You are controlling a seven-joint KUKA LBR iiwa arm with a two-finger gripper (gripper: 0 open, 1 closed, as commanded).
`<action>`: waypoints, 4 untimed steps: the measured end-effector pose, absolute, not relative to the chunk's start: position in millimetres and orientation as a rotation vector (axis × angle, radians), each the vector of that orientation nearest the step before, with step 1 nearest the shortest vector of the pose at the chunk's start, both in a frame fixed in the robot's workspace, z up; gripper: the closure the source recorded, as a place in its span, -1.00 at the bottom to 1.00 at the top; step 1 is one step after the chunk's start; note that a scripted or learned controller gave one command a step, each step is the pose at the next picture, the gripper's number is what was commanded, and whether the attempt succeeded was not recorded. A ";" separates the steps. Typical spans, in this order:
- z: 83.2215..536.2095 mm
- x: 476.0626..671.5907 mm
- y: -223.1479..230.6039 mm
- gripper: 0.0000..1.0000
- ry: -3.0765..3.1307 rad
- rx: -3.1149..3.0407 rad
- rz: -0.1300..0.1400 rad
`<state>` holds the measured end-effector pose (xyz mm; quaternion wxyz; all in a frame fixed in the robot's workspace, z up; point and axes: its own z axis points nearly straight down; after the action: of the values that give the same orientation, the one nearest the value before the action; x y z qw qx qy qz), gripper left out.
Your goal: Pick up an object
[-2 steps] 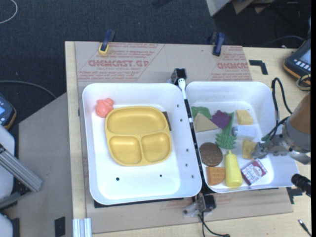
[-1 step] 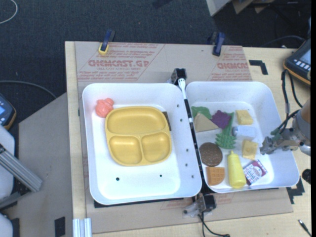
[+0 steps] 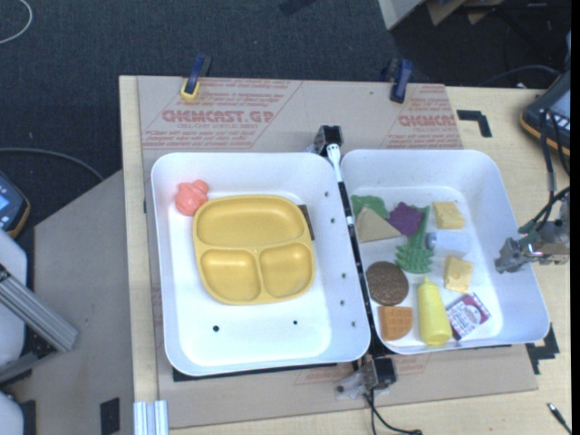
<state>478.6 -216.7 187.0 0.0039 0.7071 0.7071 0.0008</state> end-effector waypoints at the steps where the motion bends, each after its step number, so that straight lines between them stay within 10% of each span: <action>1: 227.4 480.2 -217.4 1.00 2.217 2.215 0.003; 4: 224.1 493.2 -68.1 1.00 2.230 2.219 0.001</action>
<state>493.2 -68.1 224.1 -0.0023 0.7053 0.7089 0.0002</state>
